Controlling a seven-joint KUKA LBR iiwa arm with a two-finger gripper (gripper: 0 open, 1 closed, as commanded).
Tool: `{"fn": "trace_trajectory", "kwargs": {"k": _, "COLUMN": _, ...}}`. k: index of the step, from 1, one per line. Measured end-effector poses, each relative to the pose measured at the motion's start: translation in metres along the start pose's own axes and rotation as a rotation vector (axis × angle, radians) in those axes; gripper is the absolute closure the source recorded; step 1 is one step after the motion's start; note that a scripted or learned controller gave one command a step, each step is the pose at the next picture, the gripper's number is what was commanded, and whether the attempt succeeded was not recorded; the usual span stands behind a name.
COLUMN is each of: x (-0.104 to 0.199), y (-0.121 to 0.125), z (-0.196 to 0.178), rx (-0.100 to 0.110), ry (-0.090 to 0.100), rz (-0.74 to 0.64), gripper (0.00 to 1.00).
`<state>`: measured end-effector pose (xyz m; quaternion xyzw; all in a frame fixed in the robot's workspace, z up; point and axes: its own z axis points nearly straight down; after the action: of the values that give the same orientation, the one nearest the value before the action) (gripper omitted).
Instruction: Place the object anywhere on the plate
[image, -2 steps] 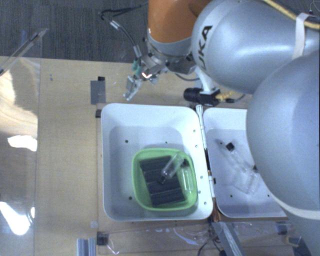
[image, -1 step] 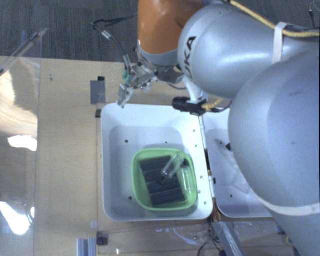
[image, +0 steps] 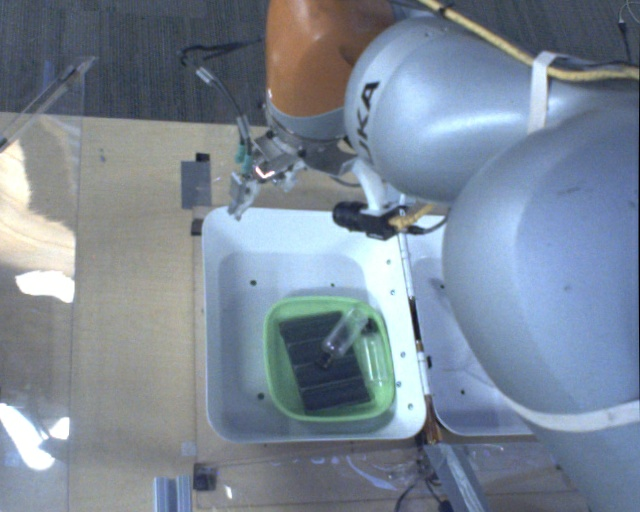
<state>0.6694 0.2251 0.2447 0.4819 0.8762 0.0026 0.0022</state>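
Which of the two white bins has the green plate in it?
The left white bin, away from the arm's side. The green plate sits in it, carrying a dark ridged block and a clear object.

The grey arm (image: 500, 150) reaches in from the right, its orange band (image: 310, 50) high in the frame, and the gripper (image: 245, 185) hangs over the far left rim of the left white bin (image: 225, 330). Inside that bin sits a green plate (image: 272, 350) with dark ribbed pieces (image: 325, 375) on it, and a small clear object (image: 345, 333) lies tilted across them. The right bin (image: 455, 400) is mostly covered by the arm
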Motion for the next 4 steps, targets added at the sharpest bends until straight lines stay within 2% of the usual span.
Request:
{"fn": "trace_trajectory", "kwargs": {"k": 1, "x": -0.054, "y": -0.084, "z": -0.008, "rx": -0.001, "ry": -0.002, "rz": -0.156, "gripper": 0.00}}
{"fn": "trace_trajectory", "kwargs": {"k": 2, "x": -0.131, "y": -0.108, "z": -0.002, "rx": -0.003, "ry": -0.004, "rz": -0.416, "gripper": 0.00}}
{"fn": "trace_trajectory", "kwargs": {"k": 3, "x": -0.086, "y": -0.072, "z": -0.046, "rx": -0.005, "ry": -0.004, "rz": -0.345, "gripper": 0.00}}
{"fn": "trace_trajectory", "kwargs": {"k": 4, "x": -0.130, "y": -0.097, "z": 0.021, "rx": -0.001, "ry": -0.002, "rz": -0.431, "gripper": 0.00}}
